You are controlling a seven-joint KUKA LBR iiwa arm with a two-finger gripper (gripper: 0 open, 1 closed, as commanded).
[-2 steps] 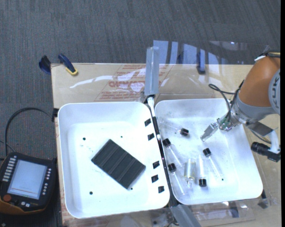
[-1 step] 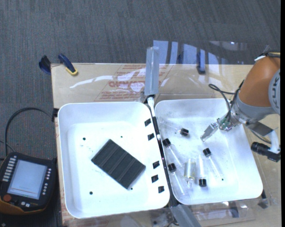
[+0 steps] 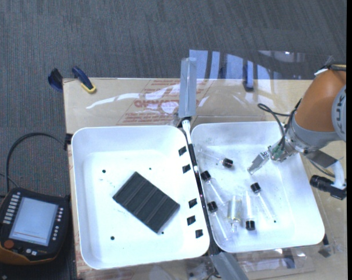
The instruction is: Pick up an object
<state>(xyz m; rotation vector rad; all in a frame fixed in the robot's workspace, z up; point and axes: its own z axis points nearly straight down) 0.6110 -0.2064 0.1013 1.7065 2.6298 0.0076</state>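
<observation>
1. Nearest the camera, well down and to the left of the jaws, a dark ribbed slab (image 3: 145, 202) lies flat and skewed in the left bin (image 3: 82, 156). It rests alone on the floor of that bin, so nothing crowds it, but I judge it too wide and flat for an easy two-finger grab.

2. Below the jaws, in the right bin (image 3: 307, 226), clear vials (image 3: 232, 210) with black caps lie scattered on their sides. They look like things tipped loose in there to be picked from. One black cap (image 3: 255, 187) sits just below the jaws, a capped vial (image 3: 227, 163) lies just to their left, and further caps line the near-left side by the divider (image 3: 190, 156).

3. The gripper (image 3: 256, 163) hangs low over the upper middle of the right bin, its fingers pointing down and to the left. I cannot tell whether the jaws stand apart or together, and no object shows between them.

4. Behind them the arm slants up and to the right, with the orange band (image 3: 319, 107) above the grey wrist. That suits a slanted reach in over the bin's right wall.

5. Farthest off, up and to the left of the jaws, a blue clamp (image 3: 82, 79) sits at the bench's far corner.
</observation>
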